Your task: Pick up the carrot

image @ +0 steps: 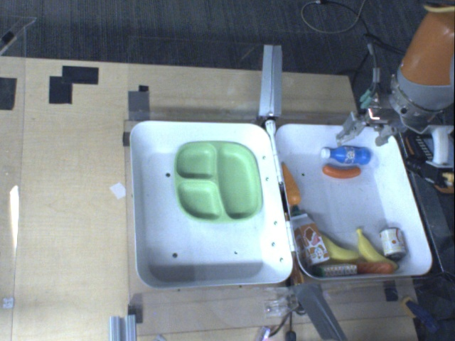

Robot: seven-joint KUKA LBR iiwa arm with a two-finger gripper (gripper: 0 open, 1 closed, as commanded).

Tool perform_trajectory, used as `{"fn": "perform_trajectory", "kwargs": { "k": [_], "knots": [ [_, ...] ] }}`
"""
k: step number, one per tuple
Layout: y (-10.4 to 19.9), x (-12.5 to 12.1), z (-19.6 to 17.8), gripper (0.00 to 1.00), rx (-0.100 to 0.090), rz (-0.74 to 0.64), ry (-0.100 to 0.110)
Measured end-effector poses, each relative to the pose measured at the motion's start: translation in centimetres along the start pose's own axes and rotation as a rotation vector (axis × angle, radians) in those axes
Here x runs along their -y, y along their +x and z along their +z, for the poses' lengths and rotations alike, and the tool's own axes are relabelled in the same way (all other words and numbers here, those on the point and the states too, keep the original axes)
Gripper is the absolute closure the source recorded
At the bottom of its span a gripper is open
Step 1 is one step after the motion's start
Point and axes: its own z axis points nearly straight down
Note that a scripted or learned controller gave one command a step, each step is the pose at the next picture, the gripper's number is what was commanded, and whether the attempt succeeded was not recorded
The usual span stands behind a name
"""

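The carrot [290,187] lies against the left wall of the right bin [416,212], beside the divider. The jaws [367,124] stand spread and empty at the far rim, well apart from it. A finger may strike the wall and slip.

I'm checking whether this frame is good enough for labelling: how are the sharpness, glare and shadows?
Camera view: soft overall, small items lack fine detail; the carrot against the right bin's left wall is a blurry orange streak; the hand is indistinct; a shadow falls along the left bin's near wall; a bright streak of glare marks the bench at far left.
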Motion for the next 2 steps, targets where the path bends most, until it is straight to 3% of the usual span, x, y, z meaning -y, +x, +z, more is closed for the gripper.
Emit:
{"fn": "perform_trajectory", "kwargs": {
  "k": [1, 2],
  "knots": [
    [-3.1, 1.2, 10.0, 0.00, 0.000, -0.354, -0.001],
    [-3.5, -0.7, 10.7, 0.00, 0.002, -0.197, -0.006]
  ]
}}
